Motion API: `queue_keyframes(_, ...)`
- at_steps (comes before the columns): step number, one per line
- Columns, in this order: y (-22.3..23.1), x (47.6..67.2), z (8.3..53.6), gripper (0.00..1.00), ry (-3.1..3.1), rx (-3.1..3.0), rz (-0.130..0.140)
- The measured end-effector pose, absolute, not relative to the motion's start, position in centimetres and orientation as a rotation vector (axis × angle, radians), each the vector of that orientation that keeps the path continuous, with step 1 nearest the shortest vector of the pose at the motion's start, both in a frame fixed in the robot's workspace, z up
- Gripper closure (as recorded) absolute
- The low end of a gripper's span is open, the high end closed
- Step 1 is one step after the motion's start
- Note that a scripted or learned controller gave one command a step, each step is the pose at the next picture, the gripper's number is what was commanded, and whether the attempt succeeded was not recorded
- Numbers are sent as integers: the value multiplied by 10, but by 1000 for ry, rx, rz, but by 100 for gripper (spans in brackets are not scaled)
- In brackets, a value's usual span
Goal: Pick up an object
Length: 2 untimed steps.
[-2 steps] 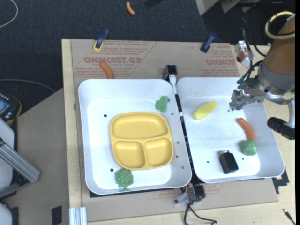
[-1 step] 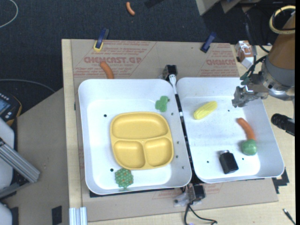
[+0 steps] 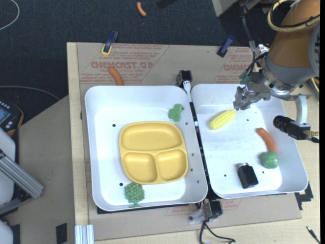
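— Corn cob [image 3: 222,119], the yellow one: where does it lie from where you hang?

— It lies in the right bin [image 3: 284,184], toward that bin's far left part, tilted with its far end pointing up at my gripper [image 3: 242,101]. I hover just beyond that end, close to it but not around it. Nothing sits between my fingers. Whether they stand apart or together I cannot tell; they show as one dark grey lump.

— What else lies around the corn?

— Nearer the camera and to its right are an orange carrot [image 3: 266,138] and a green ball [image 3: 270,159], touching or nearly so. A black block [image 3: 247,176] lies nearer still. Left of the corn, across the bins' shared edge, the left bin [image 3: 99,136] holds a yellow divided plate [image 3: 153,152], a green broccoli piece [image 3: 175,112] beside the plate's far corner and a speckled green piece [image 3: 134,192] at its near edge
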State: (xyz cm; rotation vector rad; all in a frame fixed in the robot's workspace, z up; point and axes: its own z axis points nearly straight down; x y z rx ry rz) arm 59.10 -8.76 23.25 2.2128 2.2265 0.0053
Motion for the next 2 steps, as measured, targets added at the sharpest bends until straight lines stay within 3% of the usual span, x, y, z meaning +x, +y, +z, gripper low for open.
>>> queue_keyframes(1,-51,619,230,100,2226,2213,5)
queue_keyframes(2,0,633,224,100,2226,2214,4)
